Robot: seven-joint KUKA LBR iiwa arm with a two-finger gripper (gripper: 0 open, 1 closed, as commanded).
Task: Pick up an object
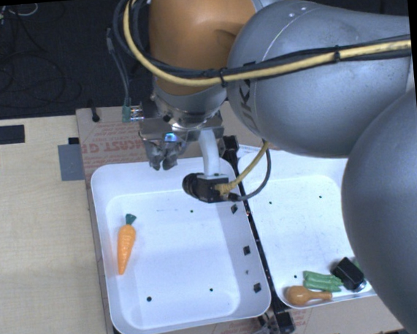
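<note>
Orange plastic, by the look of it: a toy carrot point(125, 248) with a small green top lies on the floor of the left bin point(121, 325), close to that bin's left wall and roughly halfway down it, its green end pointing up the picture and its tip down. Nothing touches it.

From the one overhead view, the gripper point(165, 158) hangs above the top rim of the left bin, well apart from the carrot and up and to the right of it. Its dark fingers point downward and sit close together, with nothing between them; whether they are fully closed I cannot tell at this angle.

The right bin point(306, 190) holds a green pea pod point(322, 281), a tan pear-shaped piece point(303, 295) and a small black block point(349, 274), bunched at its lower edge, partly under the arm.

The carrot looks the easiest pick. I would judge it light, hollow and stiff, with a smooth skin that could slip. It tapers, so jaws closed across the thick upper half, just below the green top, should hold better than at the narrow tip, where it may squirt out. Closeness to the wall could crowd one finger.
</note>
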